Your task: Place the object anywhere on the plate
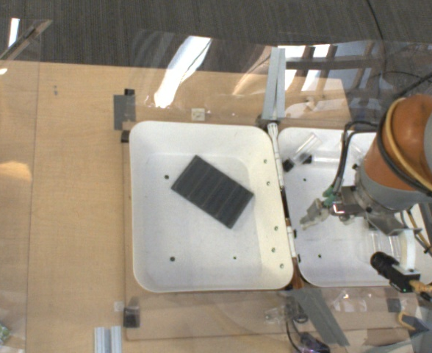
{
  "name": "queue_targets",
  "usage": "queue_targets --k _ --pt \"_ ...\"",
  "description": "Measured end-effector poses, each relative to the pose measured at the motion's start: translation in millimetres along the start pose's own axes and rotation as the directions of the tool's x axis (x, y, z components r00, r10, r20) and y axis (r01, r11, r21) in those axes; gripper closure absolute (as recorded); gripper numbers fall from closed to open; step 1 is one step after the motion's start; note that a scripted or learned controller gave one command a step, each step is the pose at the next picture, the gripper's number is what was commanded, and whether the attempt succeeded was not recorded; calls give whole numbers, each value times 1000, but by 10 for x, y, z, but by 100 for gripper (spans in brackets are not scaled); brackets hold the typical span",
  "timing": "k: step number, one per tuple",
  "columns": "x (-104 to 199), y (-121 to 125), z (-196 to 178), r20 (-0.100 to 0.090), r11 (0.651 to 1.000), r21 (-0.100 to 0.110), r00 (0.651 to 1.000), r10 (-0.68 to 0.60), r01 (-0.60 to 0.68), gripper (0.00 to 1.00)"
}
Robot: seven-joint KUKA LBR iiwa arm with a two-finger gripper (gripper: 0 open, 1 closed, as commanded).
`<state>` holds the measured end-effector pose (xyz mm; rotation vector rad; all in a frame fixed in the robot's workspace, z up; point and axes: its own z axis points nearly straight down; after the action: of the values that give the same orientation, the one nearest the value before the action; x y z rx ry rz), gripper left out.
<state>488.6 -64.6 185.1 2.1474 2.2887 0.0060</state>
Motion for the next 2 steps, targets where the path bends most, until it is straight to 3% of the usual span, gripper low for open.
queue_targets --k 2 --pt "0 0 0 0 1000 0 1000 0 0 0"
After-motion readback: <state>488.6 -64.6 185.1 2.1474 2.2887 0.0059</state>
